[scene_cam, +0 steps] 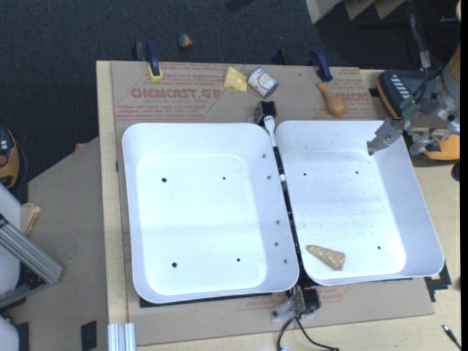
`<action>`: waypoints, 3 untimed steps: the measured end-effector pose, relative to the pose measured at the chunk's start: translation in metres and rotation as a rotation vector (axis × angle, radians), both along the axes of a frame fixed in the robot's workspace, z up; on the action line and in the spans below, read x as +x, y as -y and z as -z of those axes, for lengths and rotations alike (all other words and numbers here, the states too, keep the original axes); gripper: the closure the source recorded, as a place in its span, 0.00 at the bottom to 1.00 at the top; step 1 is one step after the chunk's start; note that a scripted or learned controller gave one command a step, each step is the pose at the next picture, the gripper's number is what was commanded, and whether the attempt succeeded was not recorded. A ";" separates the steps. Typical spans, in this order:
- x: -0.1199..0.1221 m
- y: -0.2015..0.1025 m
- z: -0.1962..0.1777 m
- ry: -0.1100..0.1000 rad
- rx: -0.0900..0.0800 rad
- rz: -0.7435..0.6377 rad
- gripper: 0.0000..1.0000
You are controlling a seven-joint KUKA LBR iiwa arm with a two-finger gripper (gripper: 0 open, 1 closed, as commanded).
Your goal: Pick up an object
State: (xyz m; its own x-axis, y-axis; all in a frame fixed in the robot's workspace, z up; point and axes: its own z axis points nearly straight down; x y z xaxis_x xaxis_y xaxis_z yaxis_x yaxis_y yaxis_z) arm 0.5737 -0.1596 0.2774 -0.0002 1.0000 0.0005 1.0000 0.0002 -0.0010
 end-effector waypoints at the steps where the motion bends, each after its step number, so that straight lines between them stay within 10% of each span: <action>1: 0.001 0.000 -0.011 0.004 -0.001 -0.001 1.00; 2: -0.017 -0.113 -0.028 0.000 0.004 -0.013 1.00; 3: -0.064 -0.157 -0.156 0.018 0.002 -0.007 1.00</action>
State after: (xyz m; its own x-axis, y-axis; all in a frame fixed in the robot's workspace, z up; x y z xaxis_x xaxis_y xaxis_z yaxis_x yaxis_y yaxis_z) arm 0.5096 -0.0022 0.4336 -0.0071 1.0000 0.0027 0.9998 0.0071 0.0174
